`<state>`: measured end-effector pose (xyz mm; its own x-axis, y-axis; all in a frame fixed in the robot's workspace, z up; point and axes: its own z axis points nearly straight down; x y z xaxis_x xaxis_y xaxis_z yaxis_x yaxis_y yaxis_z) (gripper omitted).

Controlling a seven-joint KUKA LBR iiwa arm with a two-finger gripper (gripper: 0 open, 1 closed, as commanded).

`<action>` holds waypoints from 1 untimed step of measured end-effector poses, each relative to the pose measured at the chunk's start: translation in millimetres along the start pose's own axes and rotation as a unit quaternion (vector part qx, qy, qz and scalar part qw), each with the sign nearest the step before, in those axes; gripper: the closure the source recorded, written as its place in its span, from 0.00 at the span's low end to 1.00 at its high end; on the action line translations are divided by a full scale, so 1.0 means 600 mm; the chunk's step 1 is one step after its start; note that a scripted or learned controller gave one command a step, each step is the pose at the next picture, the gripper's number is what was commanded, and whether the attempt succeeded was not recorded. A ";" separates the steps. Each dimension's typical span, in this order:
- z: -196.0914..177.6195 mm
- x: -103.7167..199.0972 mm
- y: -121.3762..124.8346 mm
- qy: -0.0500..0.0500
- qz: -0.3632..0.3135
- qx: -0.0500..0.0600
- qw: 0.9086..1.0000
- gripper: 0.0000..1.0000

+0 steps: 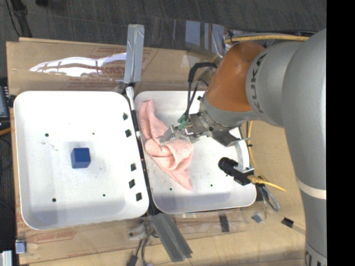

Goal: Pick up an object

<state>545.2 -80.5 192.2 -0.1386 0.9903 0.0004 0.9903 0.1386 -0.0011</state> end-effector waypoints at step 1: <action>0.166 -0.082 0.053 0.000 -0.016 -0.001 1.000 0.00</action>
<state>583.6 -124.5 92.7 -0.1697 0.9855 0.0006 0.9855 0.1697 0.0004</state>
